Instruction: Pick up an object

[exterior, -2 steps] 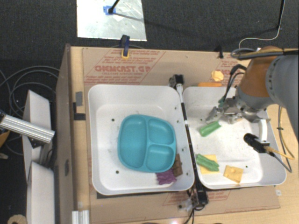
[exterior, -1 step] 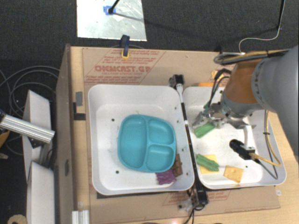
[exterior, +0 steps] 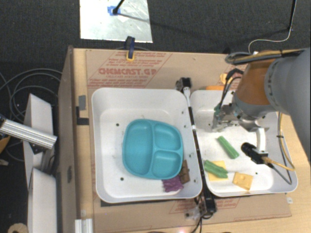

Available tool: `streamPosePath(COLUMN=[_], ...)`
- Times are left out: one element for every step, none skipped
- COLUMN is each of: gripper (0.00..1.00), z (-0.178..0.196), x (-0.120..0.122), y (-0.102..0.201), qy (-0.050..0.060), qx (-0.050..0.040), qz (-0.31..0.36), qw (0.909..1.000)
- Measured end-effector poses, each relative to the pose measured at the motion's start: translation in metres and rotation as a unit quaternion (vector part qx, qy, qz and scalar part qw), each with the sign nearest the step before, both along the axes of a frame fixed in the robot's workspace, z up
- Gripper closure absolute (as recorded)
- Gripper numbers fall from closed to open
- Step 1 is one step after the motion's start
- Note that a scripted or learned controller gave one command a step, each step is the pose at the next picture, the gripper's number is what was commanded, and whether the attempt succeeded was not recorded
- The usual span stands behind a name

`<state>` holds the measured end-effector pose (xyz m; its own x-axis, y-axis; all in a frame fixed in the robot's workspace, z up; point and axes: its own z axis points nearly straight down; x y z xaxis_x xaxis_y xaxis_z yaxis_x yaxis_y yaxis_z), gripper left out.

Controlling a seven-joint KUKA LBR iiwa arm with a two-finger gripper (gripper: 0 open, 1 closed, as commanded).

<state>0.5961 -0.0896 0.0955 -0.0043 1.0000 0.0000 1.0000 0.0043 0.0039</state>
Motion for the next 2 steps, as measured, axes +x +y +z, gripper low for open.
streamPosePath(gripper=[0.00,0.00], z=[0.000,-0.012], x=[0.000,-0.051], y=[0.000,-0.049], qy=[0.000,0.004], qx=[0.0002,-0.0006], qz=[0.000,-0.005], qw=[1.0000,1.0000])
